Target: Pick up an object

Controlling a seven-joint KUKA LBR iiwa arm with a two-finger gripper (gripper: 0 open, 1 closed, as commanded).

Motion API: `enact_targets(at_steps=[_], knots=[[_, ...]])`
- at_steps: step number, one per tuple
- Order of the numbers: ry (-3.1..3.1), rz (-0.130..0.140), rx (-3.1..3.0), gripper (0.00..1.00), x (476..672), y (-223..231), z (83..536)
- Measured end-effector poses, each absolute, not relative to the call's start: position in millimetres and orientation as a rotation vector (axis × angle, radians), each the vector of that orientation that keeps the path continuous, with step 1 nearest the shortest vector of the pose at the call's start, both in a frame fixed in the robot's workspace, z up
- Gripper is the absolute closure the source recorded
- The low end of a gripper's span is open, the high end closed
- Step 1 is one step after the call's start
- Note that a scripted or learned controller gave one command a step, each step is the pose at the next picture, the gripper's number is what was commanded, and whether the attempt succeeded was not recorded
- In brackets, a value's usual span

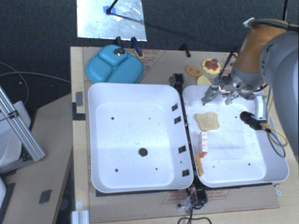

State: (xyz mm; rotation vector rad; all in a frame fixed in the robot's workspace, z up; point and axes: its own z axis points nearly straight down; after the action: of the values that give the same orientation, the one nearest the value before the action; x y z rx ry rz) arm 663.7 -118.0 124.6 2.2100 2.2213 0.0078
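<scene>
Tan toast slice (207,121) lies flat in my right bin (233,169), just below my gripper (216,93), whose grip I cannot tell from here, so I would lower straight over the slice before closing on it.

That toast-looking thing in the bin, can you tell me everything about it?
The toast-shaped piece is tan, with a paler middle and a darker rim like crust. It looks like a plastic toy slice of bread with rounded corners. It lies flat on the floor of the right bin, near its upper left part. Just below it sits a small red-and-white box; whether they touch is unclear. The gripper hangs above and beyond it, not touching.
</scene>
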Motion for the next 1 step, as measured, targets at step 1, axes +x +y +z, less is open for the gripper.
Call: enact_targets(at_steps=[1], knots=[[2.225, 0.014, 2.206, 0.00, 671.5, -81.7, 209.7]])
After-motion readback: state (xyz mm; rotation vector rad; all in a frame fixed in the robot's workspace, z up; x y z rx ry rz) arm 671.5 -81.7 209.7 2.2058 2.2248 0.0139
